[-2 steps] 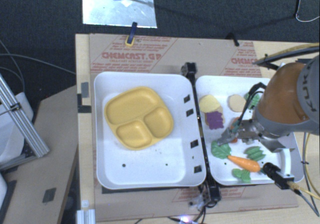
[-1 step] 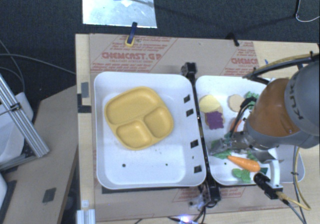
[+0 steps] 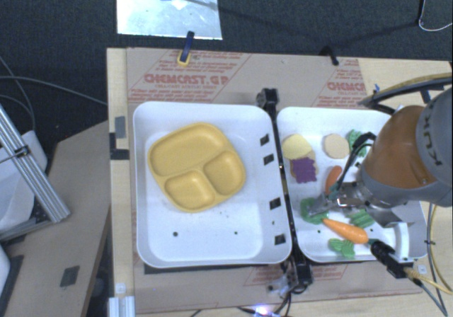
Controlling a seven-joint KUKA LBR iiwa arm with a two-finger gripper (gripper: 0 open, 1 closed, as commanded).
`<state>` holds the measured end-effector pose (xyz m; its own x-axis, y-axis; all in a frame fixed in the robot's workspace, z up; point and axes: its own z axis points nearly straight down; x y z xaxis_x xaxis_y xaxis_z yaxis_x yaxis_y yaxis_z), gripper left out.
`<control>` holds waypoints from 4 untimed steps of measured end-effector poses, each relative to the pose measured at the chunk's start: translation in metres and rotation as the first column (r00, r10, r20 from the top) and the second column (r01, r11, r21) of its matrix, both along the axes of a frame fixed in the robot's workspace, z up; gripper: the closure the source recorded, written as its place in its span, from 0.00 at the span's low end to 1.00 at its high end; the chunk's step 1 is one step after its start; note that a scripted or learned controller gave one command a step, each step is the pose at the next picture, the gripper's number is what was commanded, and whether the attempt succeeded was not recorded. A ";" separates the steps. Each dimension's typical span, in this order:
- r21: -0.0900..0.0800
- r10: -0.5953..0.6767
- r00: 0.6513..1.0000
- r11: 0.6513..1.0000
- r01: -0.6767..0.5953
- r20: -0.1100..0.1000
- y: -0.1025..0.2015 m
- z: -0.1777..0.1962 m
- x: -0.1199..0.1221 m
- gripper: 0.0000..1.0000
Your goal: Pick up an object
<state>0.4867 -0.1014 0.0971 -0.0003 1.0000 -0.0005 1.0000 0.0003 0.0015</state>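
The right bin holds several toy foods: a yellow piece, a purple piece, a pale round piece, an orange-red piece, green leafy pieces and an orange carrot. My gripper is low in this bin, its tip right at the green pieces and just above the carrot. The arm's orange band and wrist cover the bin's right part.
The left bin holds a yellow divided plate. A black divider runs between the bins. Cardboard lies under both bins. A metal frame stands at the far left.
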 end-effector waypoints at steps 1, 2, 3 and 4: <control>0.001 0.005 1.000 1.000 -0.005 0.000 0.015 0.017 0.000 0.00; 0.000 0.000 1.000 1.000 0.000 -0.001 -0.002 0.012 0.000 0.00; 0.001 0.006 1.000 1.000 -0.006 0.001 0.017 0.004 0.026 0.00; 0.001 0.005 1.000 1.000 -0.005 0.001 0.016 0.015 0.025 1.00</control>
